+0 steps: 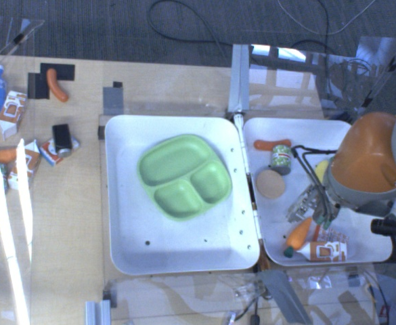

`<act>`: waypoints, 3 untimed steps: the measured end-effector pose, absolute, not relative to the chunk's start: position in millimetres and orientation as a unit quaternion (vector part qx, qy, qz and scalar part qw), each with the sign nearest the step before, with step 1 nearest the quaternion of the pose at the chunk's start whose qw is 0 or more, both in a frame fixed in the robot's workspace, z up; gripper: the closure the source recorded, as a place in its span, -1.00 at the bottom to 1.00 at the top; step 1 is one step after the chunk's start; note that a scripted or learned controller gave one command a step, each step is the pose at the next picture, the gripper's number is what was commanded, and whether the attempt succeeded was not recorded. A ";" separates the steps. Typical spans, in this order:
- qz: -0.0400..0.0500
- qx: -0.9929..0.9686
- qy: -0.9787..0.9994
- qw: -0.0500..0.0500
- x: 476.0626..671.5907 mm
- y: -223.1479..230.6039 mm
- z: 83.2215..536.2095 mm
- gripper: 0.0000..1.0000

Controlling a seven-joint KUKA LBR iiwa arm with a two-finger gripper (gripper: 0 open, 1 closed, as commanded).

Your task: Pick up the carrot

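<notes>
Since the gripper (311,208) hangs just above the carrot (297,235) in the right bin (380,252), it looks lined up for grasping; whether it grips anything, I cannot tell.

robot lab | bench w/ 2 white bins (116,249) | loose cables (184,9) | KUKA arm (370,164)

The grey arm (387,181) with its orange band comes in from the right. It bends down low, and its gripper (311,208) points toward the lower left.
</notes>
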State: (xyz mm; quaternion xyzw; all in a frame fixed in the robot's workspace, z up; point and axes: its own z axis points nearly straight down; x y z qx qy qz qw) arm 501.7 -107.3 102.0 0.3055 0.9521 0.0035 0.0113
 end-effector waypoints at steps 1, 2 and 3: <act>0.003 0.305 0.952 0.011 501.6 -107.3 101.9 -1.00; 0.001 0.277 0.961 0.003 488.9 -87.6 126.6 -1.00; 0.003 0.248 0.969 0.005 491.5 -120.9 89.4 -1.00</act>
